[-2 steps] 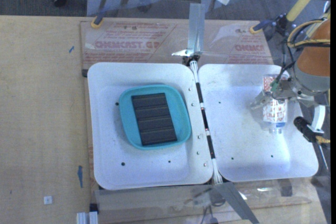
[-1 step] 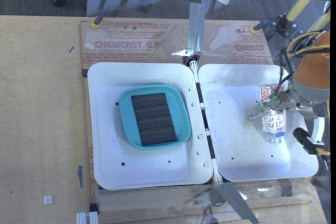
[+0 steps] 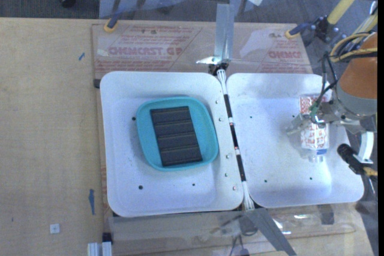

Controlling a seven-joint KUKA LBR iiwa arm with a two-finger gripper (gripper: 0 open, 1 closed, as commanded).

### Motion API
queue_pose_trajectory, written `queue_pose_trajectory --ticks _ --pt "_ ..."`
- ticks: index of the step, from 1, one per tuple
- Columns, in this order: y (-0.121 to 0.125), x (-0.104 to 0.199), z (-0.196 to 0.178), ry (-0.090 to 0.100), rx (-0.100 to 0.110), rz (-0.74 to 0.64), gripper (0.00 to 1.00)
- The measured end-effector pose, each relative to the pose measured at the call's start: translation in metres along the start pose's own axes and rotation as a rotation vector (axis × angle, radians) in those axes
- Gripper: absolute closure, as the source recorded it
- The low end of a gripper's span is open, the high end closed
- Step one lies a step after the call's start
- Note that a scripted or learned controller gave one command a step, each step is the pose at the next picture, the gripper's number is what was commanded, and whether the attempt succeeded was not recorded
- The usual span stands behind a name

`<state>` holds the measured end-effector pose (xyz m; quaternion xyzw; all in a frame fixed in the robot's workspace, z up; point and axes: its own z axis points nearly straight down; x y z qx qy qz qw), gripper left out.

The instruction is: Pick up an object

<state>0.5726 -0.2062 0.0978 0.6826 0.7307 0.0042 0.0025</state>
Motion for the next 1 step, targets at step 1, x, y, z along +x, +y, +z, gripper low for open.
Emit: queue_pose_trajectory --ticks 1 --pt "-0.0081 0.0644 -0.0938 -0.003 0.008 0.021 1.0"
